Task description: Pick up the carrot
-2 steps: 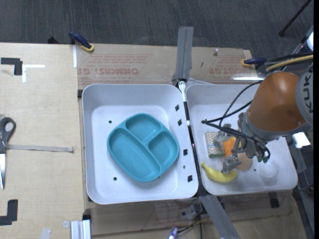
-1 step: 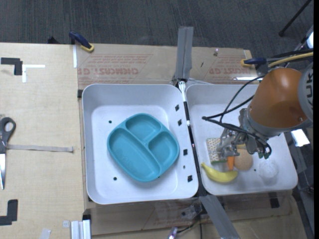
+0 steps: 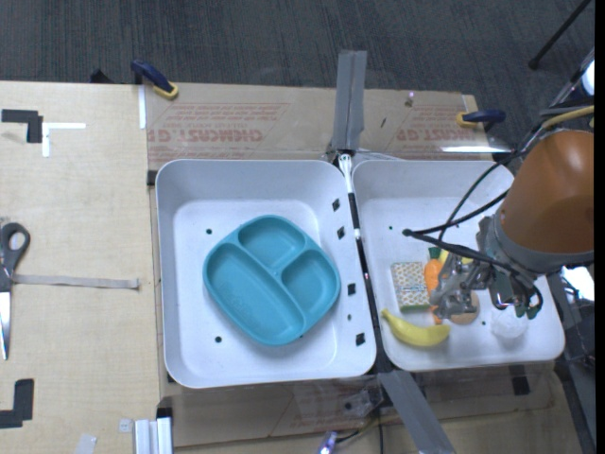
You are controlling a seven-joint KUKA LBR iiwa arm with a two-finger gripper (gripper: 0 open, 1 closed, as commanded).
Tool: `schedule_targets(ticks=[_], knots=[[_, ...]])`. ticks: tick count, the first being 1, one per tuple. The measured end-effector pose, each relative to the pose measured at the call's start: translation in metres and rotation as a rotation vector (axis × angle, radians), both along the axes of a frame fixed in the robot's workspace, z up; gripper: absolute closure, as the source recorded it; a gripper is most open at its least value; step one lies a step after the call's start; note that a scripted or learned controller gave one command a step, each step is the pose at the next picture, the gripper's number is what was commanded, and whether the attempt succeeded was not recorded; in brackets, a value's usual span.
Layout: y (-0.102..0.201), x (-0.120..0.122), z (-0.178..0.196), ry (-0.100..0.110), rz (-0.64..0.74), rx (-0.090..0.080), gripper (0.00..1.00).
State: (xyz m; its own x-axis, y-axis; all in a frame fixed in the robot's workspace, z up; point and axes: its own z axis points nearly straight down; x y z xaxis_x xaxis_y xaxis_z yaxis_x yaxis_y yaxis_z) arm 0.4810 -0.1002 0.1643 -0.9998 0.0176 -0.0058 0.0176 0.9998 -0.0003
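In the right bin (image 3: 378, 253), carrot (image 3: 432, 274) beside jaws (image 3: 454, 296).

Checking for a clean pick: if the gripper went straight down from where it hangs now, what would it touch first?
Most likely the carrot, lying just under the gripper in the right bin; the banana and a tan round item lie close by. Depth is unclear from above.

Robotics lab test bench

A plywood tabletop (image 3: 76, 329) carries two white bins (image 3: 180, 282), fixed on cardboard (image 3: 246, 126) by blue-and-yellow clamps (image 3: 154, 78) and a grey bar (image 3: 350, 97). Black tape marks (image 3: 23, 124) and scissors (image 3: 9, 272) lie on the wood, dark carpet (image 3: 284, 17) runs behind, and loose cables (image 3: 463, 216) trail from the orange-banded arm (image 3: 558, 197).
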Motion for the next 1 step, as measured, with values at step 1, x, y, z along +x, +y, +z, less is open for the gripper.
schedule_targets(ticks=[1], knots=[[0.0169, -0.0008, 0.1109, -0.001, -0.167, 0.0, 1.0]])
